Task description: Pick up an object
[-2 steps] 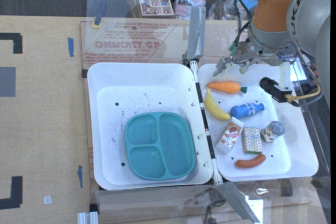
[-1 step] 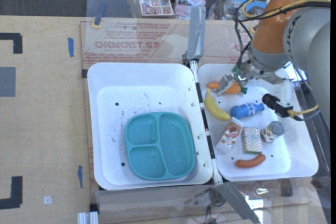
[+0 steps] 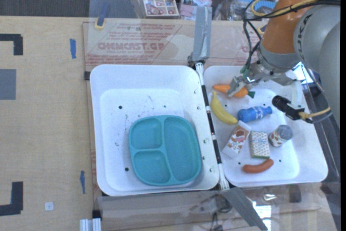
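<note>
Now claw (image 3: pixel 239 87) over carrot (image 3: pixel 223 87), right bin (image 3: pixel 311 167)

Two white bins sit side by side: the left bin (image 3: pixel 102 89) in the middle of the frame holds one teal plate (image 3: pixel 164 150) with three compartments. The right bin (image 3: pixel 311 167) holds seven small things: one banana (image 3: pixel 220 109), one carrot (image 3: pixel 230 89), one blue bottle (image 3: pixel 254 113), one carton (image 3: pixel 237 139), one green box (image 3: pixel 259 144), one small can (image 3: pixel 279 135) and one sausage (image 3: pixel 258 166).
</note>
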Tool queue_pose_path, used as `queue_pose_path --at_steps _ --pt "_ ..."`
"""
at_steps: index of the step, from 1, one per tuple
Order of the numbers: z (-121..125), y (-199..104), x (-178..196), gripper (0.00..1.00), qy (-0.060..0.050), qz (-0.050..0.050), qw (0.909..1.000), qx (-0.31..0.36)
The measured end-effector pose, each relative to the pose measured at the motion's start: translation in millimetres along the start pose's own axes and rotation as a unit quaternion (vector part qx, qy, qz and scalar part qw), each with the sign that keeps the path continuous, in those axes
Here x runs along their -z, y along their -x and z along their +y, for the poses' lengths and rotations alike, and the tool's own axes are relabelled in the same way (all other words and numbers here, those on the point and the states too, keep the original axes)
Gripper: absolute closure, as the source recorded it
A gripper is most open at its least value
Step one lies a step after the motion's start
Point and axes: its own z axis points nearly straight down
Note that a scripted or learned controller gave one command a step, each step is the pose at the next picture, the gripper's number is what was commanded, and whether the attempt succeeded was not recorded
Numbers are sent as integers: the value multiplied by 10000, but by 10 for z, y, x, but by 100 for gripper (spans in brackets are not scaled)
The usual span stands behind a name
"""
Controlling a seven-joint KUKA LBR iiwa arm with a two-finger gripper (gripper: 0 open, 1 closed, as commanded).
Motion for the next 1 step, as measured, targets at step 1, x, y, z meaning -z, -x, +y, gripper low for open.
queue_pose_path --at_steps 1 --pt "116 -308 932 100 50 -4 9999 -92"
